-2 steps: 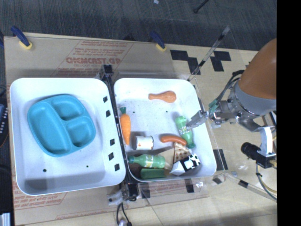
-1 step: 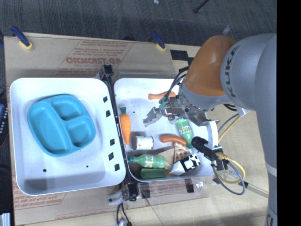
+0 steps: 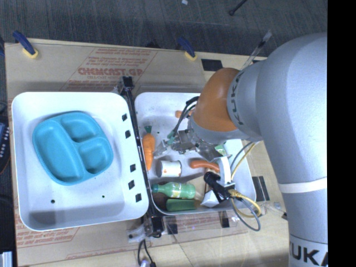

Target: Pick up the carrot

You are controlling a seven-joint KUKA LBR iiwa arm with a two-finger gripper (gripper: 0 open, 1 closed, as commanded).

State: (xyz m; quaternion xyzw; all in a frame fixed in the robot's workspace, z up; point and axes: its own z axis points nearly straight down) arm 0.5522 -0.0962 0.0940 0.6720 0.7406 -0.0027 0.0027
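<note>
At the near end of the right bin (image 3: 158, 103), a green bottle (image 3: 177, 191) and a darker green thing (image 3: 181, 205) lie side by side. Just beyond them a white cup (image 3: 168, 168) lies on its side, one end close to the tip of the carrot (image 3: 148, 150). The carrot lies lengthwise hard against the bin's left wall, its green top pointing away. That spot is the main risk, as I judge it: a claw coming down there may strike the wall or rim, or grip off-centre so the carrot rolls free, or knock the cup. A second orange piece (image 3: 203, 164), right of the cup and partly under the arm (image 3: 233, 107), could be mistaken for the target. The claw (image 3: 177, 142) sits low, just right of the carrot, among glinting metal parts. Whether it is wide or narrow I cannot tell, and I see nothing held in it. The arm's bulk hides the bin's right half and far corner, and a small orange thing (image 3: 178, 114) at the arm's edge is too cut off to name.
</note>
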